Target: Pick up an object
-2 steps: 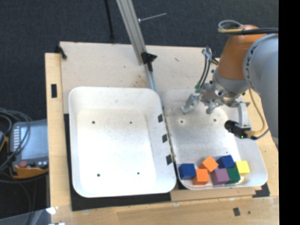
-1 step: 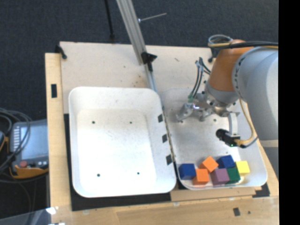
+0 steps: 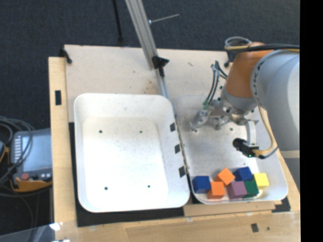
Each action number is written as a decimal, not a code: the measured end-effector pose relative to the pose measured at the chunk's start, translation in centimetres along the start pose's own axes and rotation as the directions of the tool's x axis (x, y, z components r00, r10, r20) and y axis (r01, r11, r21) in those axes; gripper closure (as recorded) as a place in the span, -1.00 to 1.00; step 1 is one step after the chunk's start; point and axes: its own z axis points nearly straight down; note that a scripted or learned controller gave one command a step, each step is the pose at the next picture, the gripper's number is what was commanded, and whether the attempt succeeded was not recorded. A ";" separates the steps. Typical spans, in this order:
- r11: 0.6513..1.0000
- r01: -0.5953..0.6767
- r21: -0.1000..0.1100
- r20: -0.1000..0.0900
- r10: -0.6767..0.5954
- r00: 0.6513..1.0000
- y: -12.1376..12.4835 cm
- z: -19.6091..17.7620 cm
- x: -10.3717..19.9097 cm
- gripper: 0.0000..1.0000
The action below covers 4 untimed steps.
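I'm in the approach step: I can't tell the jaws' (image 3: 220, 119) state. The blocks (image 3: 232, 183) lie clustered well below them, so next I need a descent there.

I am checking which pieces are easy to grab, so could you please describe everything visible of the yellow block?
The yellow block is a small, plain cube with matte faces, perhaps painted wood. It sits at the right end of the block cluster in the right bin, near that bin's lower right corner. It lies beside the green block, apparently touching it.
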 end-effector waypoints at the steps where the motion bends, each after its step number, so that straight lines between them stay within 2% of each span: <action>1: 1.000 -0.004 -0.004 0.000 0.004 1.000 0.1 -1.2 -0.1 1.00; 4: 1.000 0.009 -0.008 0.001 -0.009 1.000 -0.1 -15.9 -1.1 1.00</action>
